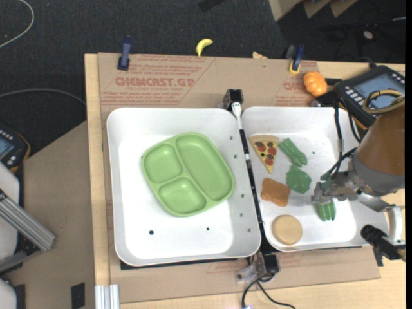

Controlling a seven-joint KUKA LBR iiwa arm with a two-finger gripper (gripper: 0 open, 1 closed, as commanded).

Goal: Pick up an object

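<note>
The right bin (302,116) holds a pizza slice (265,152), a green pepper-like piece (293,150), a leafy green toy (298,179), a brown toast piece (275,192) and a round tan bun (286,229). My gripper (326,195) hangs low over the right side of this bin, on the grey arm with its orange band (386,150). A small ribbed green toy (327,211) lies right under the gripper tip, partly hidden by it. Whether the gripper touches or grips it is hidden from this angle.
The left bin (129,192) holds a light green divided plate (187,174). Beyond the bins lie a small orange toy (315,82), a yellow banana (204,46), two blue clamps (124,53) and a control pendant (373,92) with cables along the right bin's edge.
</note>
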